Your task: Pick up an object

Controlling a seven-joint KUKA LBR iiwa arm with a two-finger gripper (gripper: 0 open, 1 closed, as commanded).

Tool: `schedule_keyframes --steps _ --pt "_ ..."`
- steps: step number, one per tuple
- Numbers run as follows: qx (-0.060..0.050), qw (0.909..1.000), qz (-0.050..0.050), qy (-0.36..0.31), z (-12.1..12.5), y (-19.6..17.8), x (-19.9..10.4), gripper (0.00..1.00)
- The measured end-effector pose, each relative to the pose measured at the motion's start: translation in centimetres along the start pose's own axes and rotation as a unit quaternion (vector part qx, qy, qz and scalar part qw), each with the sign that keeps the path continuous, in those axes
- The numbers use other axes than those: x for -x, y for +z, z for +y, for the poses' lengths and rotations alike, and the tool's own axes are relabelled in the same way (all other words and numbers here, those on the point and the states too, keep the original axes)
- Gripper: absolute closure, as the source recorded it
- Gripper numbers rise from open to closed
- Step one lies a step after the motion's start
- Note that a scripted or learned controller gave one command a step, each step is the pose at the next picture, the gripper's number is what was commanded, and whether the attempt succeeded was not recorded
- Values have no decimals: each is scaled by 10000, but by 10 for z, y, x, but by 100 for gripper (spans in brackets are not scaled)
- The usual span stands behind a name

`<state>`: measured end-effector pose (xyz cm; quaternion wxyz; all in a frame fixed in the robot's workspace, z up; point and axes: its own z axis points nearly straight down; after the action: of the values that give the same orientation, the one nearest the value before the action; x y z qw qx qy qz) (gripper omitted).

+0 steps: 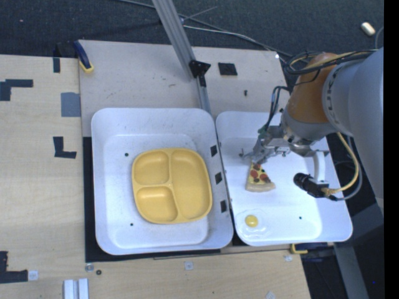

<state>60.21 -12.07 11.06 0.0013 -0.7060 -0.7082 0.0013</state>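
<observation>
Pick not done: pizza slice (259, 179) lies in right bin (324, 226), end effector (260, 154) just above it, grip state can't tell.

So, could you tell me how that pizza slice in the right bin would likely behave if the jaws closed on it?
The pizza slice lies flat on the right bin floor, so its thin edge probably offers little to grip. It looks like a small moulded toy, so likely stiff and light. Being flat, it should slide rather than roll if nudged.
</observation>
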Motion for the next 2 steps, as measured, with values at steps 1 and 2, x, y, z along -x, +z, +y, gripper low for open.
schedule_keyframes --steps 1,2 --pt "31 10000 -1 9 4 -43 2 100" --pt "40 10000 -3 7 -3 -100 -3 100"
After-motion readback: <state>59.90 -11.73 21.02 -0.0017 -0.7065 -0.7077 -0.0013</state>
